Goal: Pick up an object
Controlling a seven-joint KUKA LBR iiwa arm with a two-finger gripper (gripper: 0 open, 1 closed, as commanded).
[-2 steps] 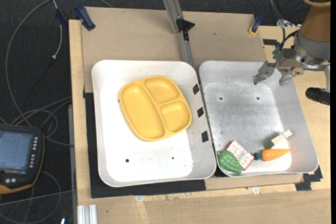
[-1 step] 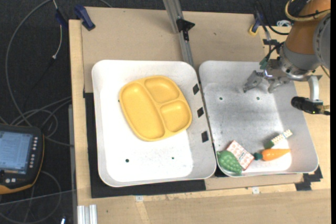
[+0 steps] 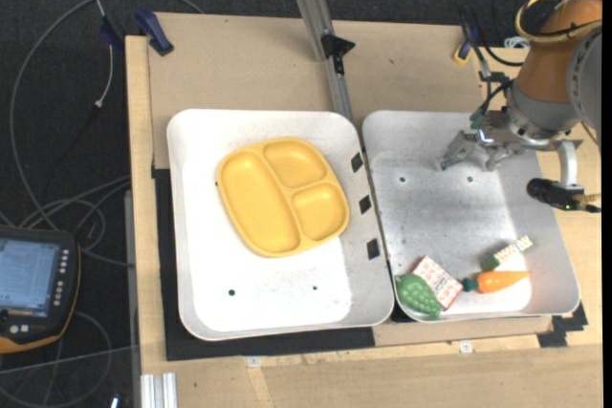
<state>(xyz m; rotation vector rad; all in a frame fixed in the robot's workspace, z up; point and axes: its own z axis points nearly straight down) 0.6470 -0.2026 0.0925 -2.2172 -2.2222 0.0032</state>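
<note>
Over right white bin far end, gripper fingers spread wide, empty; orange plastic carrot well apart, so closing risks missing.

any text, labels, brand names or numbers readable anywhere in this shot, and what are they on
None can be read.
Small box in the right bin: red and white print, too small and blurred to read.
Handheld screen at the left edge: lit display, contents too blurred to read.
Yellow divided plate, orange carrot, green item: no markings visible.
</note>
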